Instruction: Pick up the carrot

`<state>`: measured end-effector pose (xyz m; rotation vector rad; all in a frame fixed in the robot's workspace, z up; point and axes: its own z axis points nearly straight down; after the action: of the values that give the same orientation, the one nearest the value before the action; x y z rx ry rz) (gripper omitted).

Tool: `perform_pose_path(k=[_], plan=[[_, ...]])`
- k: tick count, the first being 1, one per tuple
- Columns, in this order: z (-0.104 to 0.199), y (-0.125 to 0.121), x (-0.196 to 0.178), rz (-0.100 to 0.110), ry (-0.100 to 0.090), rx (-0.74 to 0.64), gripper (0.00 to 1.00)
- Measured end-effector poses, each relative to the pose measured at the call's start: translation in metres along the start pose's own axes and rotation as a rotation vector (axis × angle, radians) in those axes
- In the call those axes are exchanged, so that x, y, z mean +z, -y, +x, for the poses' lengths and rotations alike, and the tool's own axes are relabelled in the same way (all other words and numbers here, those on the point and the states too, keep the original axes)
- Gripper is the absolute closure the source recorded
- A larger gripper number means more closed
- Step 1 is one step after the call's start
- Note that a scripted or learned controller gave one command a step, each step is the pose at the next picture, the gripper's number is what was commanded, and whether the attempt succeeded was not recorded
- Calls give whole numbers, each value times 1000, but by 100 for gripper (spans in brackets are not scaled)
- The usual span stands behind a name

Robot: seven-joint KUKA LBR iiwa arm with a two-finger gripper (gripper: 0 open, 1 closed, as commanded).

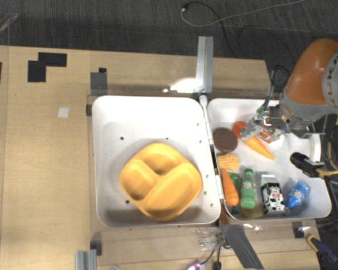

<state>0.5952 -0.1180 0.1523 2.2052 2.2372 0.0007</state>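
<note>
Wooden bench, two white bins; gripper [263, 124] hovers just above the loose carrot [259, 147], jaw state unclear. A second carrot [231, 189] nearby risks confusion.

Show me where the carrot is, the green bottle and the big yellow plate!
carrot [259, 147]: camera view, middle of its orange body.
green bottle [248, 189]: camera view, middle of the bottle.
yellow plate [160, 180]: camera view, ridge between its compartments.

one fixed camera looks down at a slant from above the bench [39, 167], taking in both white bins [107, 151] whole, the arm [315, 77] entering at right.
</note>
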Motion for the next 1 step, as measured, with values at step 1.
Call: perform_pose_path(k=[1], plan=[[8,-25,57,-20,1,56,0]])
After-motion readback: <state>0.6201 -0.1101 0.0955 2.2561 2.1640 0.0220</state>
